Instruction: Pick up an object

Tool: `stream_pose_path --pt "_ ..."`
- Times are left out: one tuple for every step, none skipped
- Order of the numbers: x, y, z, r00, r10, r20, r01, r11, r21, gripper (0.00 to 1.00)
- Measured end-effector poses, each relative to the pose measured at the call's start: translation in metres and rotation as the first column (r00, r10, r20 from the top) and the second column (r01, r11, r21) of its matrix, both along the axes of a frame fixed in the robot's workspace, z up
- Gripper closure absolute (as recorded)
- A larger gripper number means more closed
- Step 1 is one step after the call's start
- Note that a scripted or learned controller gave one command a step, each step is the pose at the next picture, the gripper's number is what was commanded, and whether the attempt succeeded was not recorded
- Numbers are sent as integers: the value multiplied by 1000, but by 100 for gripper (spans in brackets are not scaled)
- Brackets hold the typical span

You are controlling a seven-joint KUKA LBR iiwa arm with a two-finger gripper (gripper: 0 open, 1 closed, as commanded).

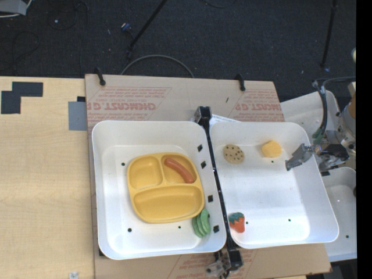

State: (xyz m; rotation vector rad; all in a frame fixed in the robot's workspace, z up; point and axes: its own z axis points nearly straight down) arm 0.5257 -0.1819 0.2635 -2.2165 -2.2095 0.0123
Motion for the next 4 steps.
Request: stream_pose_path --pt "2 0 6 1000 3 13 -3 1000 -3 0" --pt "11 6 -48 1000 3 6 -3 1000 0 0" --pt "8 11 -112 1000 3 4 -3 1000 1 0" --pt "11 17 -175 1000 2 6 -2 1000 0 0"
